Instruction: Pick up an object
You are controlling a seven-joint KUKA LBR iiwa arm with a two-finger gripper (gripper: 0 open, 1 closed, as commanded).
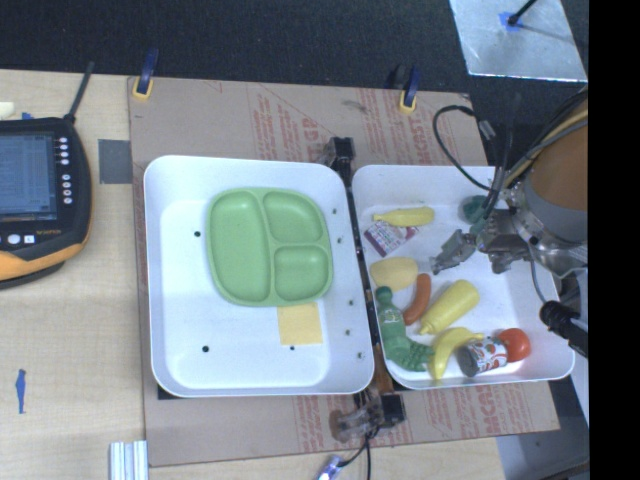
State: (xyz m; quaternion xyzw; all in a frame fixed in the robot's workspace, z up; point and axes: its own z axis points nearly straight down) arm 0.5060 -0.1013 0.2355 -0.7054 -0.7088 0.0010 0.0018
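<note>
Hovering pincer [452,253] w/ fingers spread open, gripping nothing, low over right bin [535,373] toward its 3 o'clock side. Lying loose at pincer's 7 o'clock: hot dog [419,299], yellow bottle [450,305]; prob. angling down for whichever's nearest. Sitting apart in left bin [180,358]: green tray [268,245].

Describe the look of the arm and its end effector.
The arm is grey, rounded and bulky, with an orange band above the wrist. Black cables loop along it from the top right. The end effector is dark grey metal, with thin fingers and a teal-green part near its base. No markings can be read on it.
</note>
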